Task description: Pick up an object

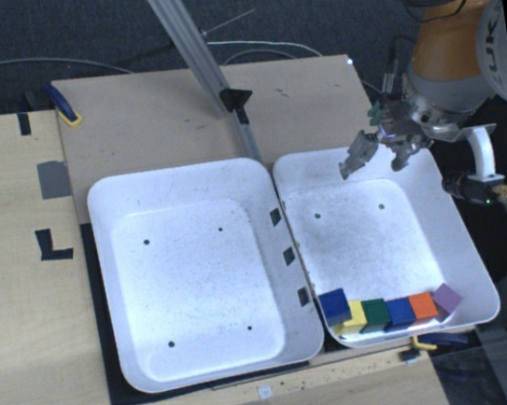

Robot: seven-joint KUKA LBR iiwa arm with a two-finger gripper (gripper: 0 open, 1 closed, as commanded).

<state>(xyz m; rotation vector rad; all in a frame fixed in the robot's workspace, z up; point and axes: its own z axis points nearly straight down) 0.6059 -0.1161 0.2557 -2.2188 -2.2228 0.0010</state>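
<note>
A row of small blocks lies along the near edge of the right bin [443, 206]: a blue block [334, 305] on top of a yellow one [353, 320], then green [375, 312], blue [400, 311], orange [423, 305] and purple [446, 297]. My gripper [374, 159] hangs over the far right corner of that bin, well away from the blocks. Its two fingers are spread apart with nothing between them.
The left bin [188, 272] sits beside the right one, joined by dark clips on the shared rim. A slanted metal rail [198, 54] runs from the top to the bins' far edge. Cables lie across the bench behind.
</note>
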